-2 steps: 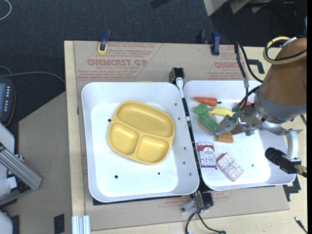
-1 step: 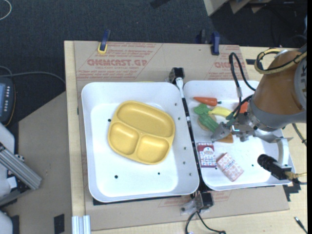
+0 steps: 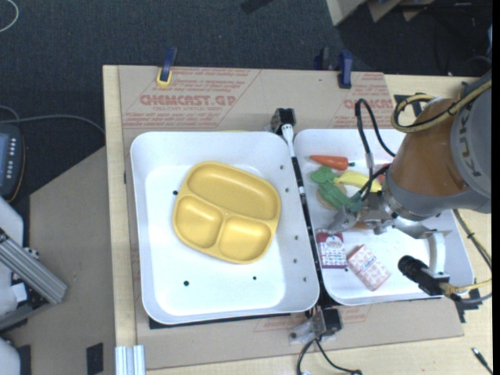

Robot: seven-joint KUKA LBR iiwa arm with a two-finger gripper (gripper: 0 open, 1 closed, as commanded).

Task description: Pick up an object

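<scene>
yellow divided plate [image 3: 226, 211] lies alone in the left bin [image 3: 156, 287]. my gripper [image 3: 351, 219] is down in the right bin [image 3: 461, 268], over a green toy [image 3: 332, 190], near the carrot [image 3: 330, 162], a banana [image 3: 355, 179] and two small cartons [image 3: 367, 266]; i cannot tell its state from here.

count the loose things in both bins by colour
yellow: 2, the plate and a yellow piece
orange: 1, the carrot
green: 1, the green toy
red and white: 2, the packets
total: 6
</scene>
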